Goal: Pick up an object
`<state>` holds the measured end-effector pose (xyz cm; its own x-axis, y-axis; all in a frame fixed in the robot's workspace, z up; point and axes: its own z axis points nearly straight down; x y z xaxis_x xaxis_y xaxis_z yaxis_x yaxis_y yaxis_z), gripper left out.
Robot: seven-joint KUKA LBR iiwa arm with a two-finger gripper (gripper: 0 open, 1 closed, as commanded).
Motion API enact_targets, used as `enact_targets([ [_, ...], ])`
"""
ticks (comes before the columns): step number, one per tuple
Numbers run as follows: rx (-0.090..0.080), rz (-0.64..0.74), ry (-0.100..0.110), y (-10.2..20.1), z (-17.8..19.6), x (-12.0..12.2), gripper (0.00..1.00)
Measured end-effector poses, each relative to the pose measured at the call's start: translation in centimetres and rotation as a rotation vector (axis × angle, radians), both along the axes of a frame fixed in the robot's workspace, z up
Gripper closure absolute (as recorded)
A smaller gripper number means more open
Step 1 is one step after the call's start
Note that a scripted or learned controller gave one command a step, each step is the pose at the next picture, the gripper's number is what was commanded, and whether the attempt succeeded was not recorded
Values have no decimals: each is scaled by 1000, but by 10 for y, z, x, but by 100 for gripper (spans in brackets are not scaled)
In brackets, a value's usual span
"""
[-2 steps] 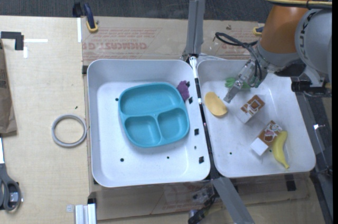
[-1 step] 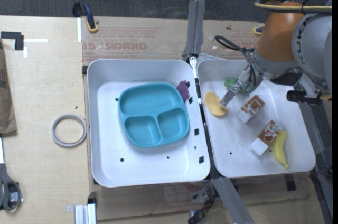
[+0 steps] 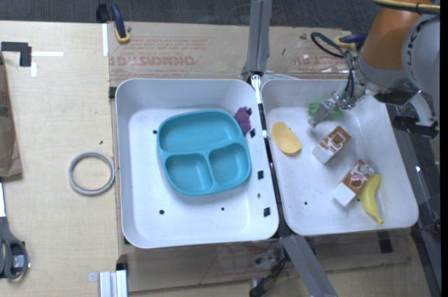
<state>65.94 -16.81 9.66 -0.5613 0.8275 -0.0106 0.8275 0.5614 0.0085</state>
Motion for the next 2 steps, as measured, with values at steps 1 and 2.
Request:
enact_targets([
  [1, 4, -51, 15, 20, 26, -13, 0],
  [2, 3, -4, 16, 38, 64, -38, 0],
])
